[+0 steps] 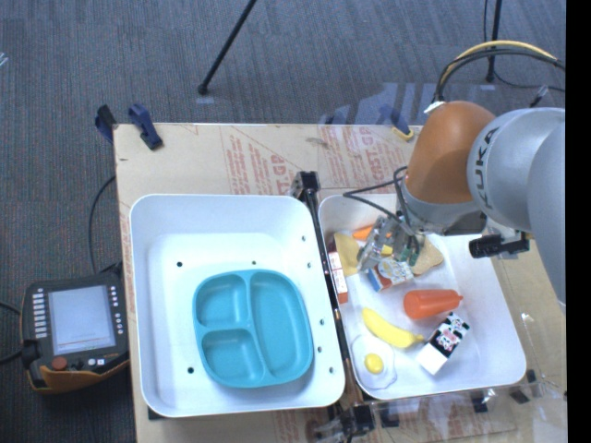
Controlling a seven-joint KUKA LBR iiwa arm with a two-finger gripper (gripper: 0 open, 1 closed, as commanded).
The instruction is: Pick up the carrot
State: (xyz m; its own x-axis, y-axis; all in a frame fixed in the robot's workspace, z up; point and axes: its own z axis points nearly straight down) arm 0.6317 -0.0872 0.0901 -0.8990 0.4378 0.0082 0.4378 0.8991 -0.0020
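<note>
Left bin (152,247) holds a blue tray (251,327); right bin (499,340) holds carrot (431,303), banana (391,329); claw (395,245) state unclear.

Grey carpet floor (74,53), tripod legs (231,35), cardboard-topped bench (231,155), handheld control pendant (76,326).

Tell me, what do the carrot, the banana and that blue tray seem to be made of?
All three look like moulded plastic, though that's a guess from their look. The carrot is a smooth, evenly orange toy shape. The banana is uniformly yellow with no skin marks. The blue tray has matte, rounded compartments, typical of a plastic plate.
</note>
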